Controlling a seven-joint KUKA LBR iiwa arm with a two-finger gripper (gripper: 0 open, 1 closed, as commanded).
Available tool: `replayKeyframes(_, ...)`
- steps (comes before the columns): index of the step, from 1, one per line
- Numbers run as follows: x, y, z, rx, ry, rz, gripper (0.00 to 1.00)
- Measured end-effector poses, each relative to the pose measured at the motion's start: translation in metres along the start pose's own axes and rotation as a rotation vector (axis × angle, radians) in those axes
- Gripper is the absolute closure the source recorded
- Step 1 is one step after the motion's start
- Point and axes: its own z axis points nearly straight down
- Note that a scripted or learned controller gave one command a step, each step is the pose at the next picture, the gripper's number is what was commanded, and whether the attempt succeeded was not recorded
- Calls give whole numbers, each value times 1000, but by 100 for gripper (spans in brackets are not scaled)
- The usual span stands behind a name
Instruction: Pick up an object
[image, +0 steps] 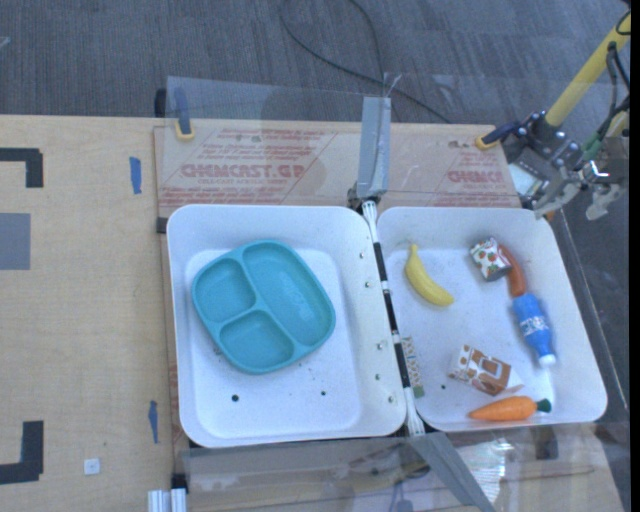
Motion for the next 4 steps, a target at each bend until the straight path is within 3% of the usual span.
replayKeyframes(1,0,18,134,0,0,-30,0)
replayKeyframes(2,21,24,196,-3,-1,-218,0)
replayKeyframes(3,20,29,178,-19,-7,-219,100)
replayKeyframes(4,63,34,85,-4,-2,-144,100)
